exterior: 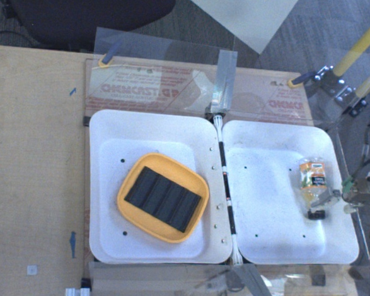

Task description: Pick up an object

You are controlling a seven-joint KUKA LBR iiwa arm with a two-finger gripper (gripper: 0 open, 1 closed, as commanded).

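A small clear bottle [312, 183] with an orange and green label lies on its side in the right bin [261, 238], close to that bin's right wall. Its black cap [317, 214] points toward the front. In the left bin [110, 139] rests a yellow rounded square dish [132, 178], turned at an angle, holding a black ridged insert [165, 198].
A grey metal post [224, 80] stands behind the seam between the bins, on a taped clear sheet [145, 84]. Yellow rods [363, 39] and metal clamps [332, 78] sit at the back right. Small metal hardware [355, 194] overhangs the right bin's right rim. Bare wooden bench [26, 165] lies to the left.
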